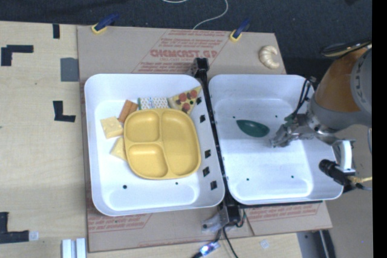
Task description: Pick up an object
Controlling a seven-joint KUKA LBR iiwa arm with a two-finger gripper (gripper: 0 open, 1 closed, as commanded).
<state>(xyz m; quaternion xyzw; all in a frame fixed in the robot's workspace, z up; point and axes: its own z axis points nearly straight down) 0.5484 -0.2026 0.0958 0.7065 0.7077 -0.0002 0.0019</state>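
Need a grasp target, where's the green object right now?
The green object lies in the right bin, upper middle of its floor, just left of the gripper.

light: even, bright | shadows: soft | focus: slightly soft | glare: none

Dark green, perhaps spoon-like object (253, 128), right bin.

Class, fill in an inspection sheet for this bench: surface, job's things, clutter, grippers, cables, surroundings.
Surface: cardboard sheet on a wooden bench, bearing the left bin and right bin.
Job's things: dark green object in the right bin; yellow divided plate in the left bin.
Clutter: flat cards under and beside the plate.
Grippers: gripper low in the right bin, just right of the green object.
Cables: white cable across the dark floor.
Surroundings: tan lump behind the right bin.
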